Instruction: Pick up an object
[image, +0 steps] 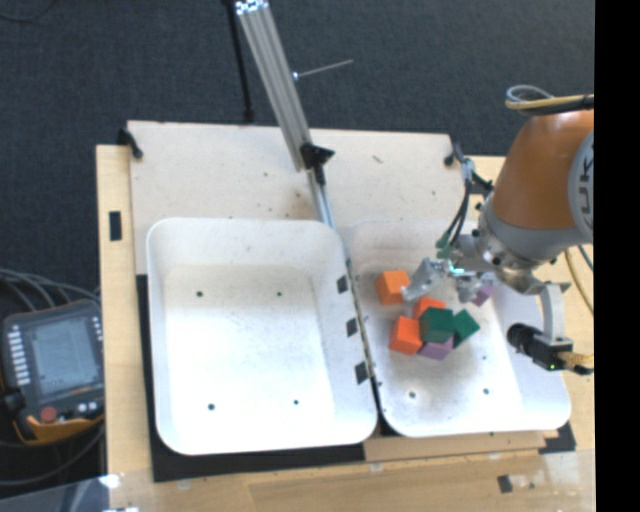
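Here, on the far left beside the desk (115, 300), a grey teach pendant (55, 360) lies with its cables. Next comes the left bin (160, 250), a shallow white tray with only small dark specks on its floor. A slanted aluminium bar (285, 95) crosses the upper part of the desk and ends near the place where the two bins meet. The right bin (530, 410) holds all the objects: one orange block (392, 286) stands a little apart near the divider, and just beside it, toward the right, there is a tight cluster made of a second orange block (406, 335), a purple block (436, 349) and two green blocks (437, 322) touching each other. The gripper (447, 272) hangs just above this cluster, under the orange and grey arm (540, 185) that comes in from the right. A small pale purple piece (481, 295) is seen near the wrist, but it is not clear if it is a block or something else. It cannot be told whether the gripper is released or clenched, and no object is visibly between its parts. The step in hand seems to be the approach to the pile. The next move probably needs a descent onto one block, and the crowded neighbours may be pushed away.
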